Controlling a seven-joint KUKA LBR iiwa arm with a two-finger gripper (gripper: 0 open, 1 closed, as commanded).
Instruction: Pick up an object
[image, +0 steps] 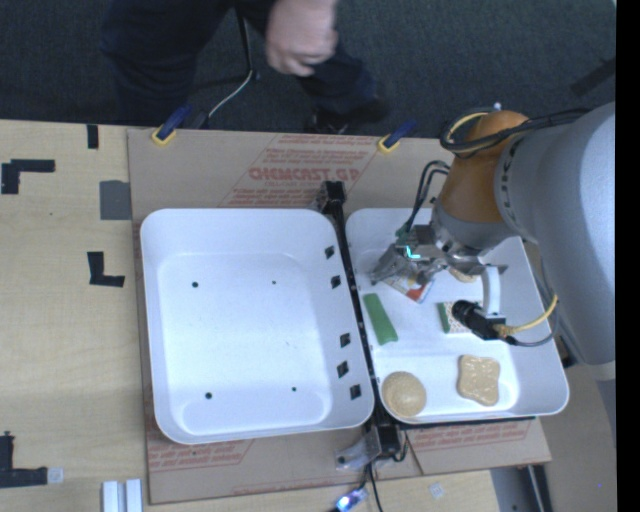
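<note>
The tool (408, 266) is low in the right bin (530, 300), at a small red-and-white object (418, 290) lying at the tool's five o'clock. I cannot tell its opening. This looks like the reaching step; next it must close squarely on the object and lift.

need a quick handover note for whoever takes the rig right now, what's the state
End effector: low over the upper left of the right bin, above a small red and white item; nothing visibly held.
Also in the right bin: green bar, small green piece, round tan cookie, tan biscuit.
Left bin: holds nothing picked.
Done: no pick yet.
Left: grasp and lift one thing.
</note>
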